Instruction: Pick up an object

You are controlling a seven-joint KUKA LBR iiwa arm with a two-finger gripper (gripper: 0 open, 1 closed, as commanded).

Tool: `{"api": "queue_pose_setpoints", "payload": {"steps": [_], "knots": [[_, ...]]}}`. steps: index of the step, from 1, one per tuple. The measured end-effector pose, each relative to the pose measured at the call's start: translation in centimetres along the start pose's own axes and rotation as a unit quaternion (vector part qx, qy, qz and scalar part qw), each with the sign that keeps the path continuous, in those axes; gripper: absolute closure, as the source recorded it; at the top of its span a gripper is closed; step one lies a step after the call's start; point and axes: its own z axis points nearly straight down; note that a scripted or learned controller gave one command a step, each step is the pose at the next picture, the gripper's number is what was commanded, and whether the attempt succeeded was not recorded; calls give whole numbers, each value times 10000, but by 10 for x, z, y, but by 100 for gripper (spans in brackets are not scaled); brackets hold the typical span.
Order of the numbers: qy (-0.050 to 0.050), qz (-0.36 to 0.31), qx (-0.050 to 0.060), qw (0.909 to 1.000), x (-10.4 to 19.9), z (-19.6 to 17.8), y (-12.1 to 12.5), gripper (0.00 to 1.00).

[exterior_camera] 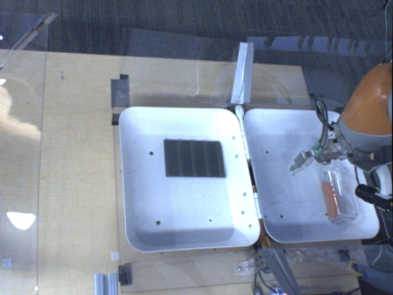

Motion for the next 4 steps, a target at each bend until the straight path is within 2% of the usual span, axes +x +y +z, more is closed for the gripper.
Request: {"api": "queue_pose_setpoints", "payload": {"steps": [1, 2, 3, 4], "knots": [[-7, 372, -2, 9993, -37, -34, -57, 0], [-7, 459, -5, 9989, -39, 35, -49, 0], [-34, 329, -57, 9994, -29, 53, -54, 0], [-45, 323, -87, 9994, -29, 41, -51, 100]]}}
